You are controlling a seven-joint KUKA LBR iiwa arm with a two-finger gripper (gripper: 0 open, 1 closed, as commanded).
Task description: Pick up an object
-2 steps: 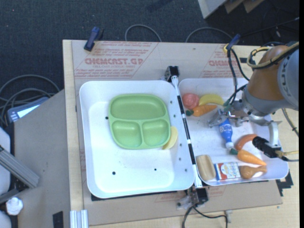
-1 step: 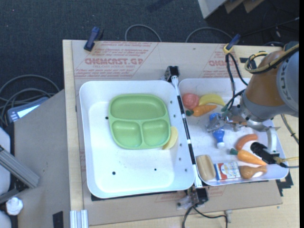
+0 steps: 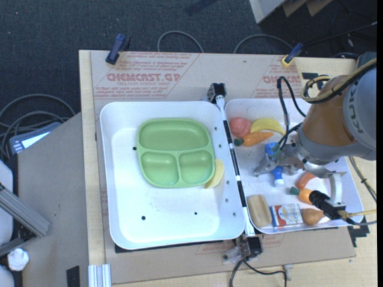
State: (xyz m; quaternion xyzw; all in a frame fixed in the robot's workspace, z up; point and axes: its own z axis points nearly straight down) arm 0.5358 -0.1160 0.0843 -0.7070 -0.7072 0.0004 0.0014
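Arm: your grey arm with the orange band (image 3: 326, 121) reaches into the right white bin (image 3: 354, 184).
Gripper: your gripper (image 3: 276, 162) is low among the toys; you cannot tell its state.
Toys: pink round toy (image 3: 240, 126), yellow plastic banana (image 3: 268, 125) and orange toy carrot (image 3: 257, 139) lie close together at the bin's far end.
Left white bin (image 3: 119, 160): holds a green plastic tray with three sections (image 3: 176, 152).

Toy carrot (image 3: 257, 138), banana (image 3: 268, 125), peach (image 3: 240, 126), clustered top-left of right bin (image 3: 251, 106)
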